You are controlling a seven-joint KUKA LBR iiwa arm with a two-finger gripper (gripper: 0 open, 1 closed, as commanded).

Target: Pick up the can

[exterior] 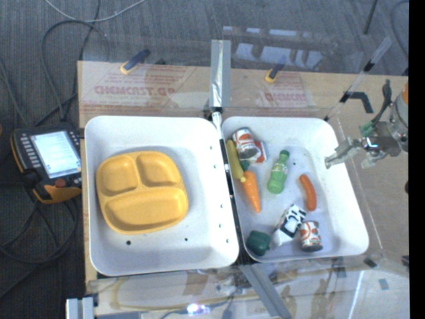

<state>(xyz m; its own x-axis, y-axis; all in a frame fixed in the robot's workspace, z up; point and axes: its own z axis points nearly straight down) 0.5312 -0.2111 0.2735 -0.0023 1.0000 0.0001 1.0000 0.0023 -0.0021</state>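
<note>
Off at the right rim of the right bin (pixel 335 138), the gripper (pixel 342 153) hangs over the bin's edge, and whether it is open or closed cannot be told at this size; nothing sits between its tips. Nearest it inside the bin lies a red sausage (pixel 308 191), then a green bottle (pixel 278 172) and a carrot (pixel 251 191). One can (pixel 248 145) rests tilted at the bin's far left corner; what looks like a second can (pixel 309 235) stands near the front edge, beside a black-and-white carton (pixel 289 223) and a dark green lump (pixel 259 242). The left bin (pixel 113 128) bears a yellow divided tray (pixel 141 191).
</note>
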